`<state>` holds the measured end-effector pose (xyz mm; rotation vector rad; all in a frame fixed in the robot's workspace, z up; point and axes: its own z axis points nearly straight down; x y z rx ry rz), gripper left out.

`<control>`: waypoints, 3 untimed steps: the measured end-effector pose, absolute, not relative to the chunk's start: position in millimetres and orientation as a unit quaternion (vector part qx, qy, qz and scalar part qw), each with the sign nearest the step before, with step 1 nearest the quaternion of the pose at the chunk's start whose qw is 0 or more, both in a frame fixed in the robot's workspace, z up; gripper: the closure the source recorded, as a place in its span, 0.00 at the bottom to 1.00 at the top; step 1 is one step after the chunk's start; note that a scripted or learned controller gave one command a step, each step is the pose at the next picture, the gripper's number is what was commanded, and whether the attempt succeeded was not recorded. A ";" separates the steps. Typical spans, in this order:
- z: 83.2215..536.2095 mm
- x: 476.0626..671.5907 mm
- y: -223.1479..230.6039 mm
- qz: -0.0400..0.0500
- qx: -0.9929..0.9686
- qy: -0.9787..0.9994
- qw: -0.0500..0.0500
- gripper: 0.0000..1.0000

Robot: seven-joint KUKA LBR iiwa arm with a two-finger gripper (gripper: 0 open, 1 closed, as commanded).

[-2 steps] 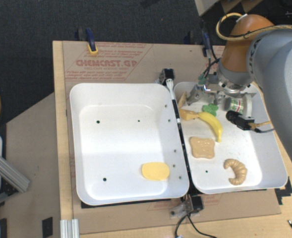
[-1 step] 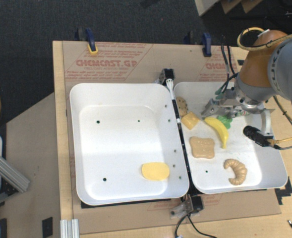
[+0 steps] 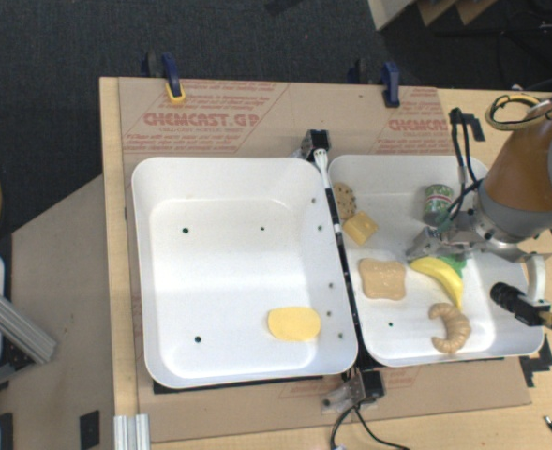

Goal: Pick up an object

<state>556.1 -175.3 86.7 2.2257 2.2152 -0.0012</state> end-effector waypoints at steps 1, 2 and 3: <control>98.0 559.7 -174.8 0.001 0.708 0.706 0.005 1.00; 280.3 613.3 -227.1 0.004 0.707 0.707 0.012 1.00; 353.2 592.1 -224.8 0.002 0.707 0.707 0.007 1.00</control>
